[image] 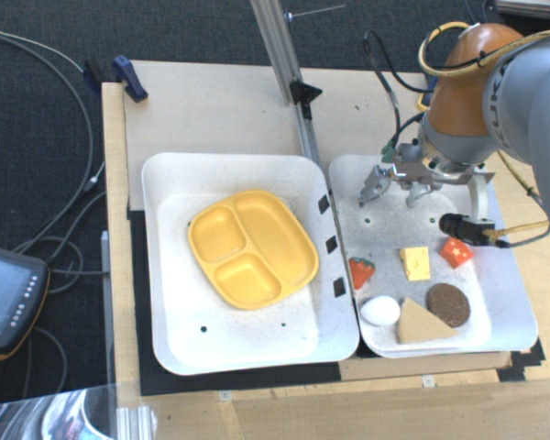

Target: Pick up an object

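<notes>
The right bin holds several small items: a red strawberry-like piece, a yellow cube, an orange-red piece, a round brown disc, a white egg shape and a tan wedge. My gripper hovers over the far end of that bin, pointing down. It is open, with nothing between its fingers. All the items lie nearer the front, apart from it.
A yellow divided plate lies in the left bin. A metal pole rises from the back between the bins. A black cable connector hangs just above the orange-red piece.
</notes>
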Robot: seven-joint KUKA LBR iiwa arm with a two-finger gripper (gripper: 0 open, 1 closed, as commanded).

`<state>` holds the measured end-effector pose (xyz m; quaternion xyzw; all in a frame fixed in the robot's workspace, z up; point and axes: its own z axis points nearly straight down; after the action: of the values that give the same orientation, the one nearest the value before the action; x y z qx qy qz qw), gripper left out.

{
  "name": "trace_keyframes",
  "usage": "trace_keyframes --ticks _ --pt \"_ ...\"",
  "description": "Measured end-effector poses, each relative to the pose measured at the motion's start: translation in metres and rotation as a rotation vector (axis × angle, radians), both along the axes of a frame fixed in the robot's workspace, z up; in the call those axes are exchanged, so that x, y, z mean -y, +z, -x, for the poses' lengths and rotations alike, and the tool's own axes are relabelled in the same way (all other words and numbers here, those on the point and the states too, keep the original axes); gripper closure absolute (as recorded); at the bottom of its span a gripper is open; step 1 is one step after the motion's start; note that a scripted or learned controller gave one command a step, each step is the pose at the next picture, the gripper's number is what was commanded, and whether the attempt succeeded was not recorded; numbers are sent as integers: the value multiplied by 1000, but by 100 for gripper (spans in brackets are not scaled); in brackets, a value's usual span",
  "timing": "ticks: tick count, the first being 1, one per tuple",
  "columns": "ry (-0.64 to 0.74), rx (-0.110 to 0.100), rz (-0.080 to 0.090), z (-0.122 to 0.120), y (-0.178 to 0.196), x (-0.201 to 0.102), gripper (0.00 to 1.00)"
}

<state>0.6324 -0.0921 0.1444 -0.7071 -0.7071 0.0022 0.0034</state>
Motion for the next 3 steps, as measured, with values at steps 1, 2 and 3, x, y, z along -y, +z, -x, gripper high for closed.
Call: trace_keyframes --ticks 1,2,3 --pt "0 9 0 -2 15 0 100" --pt "0 15 3 -4 64 9 100" --pt "2 15 2 0 112 3 100"
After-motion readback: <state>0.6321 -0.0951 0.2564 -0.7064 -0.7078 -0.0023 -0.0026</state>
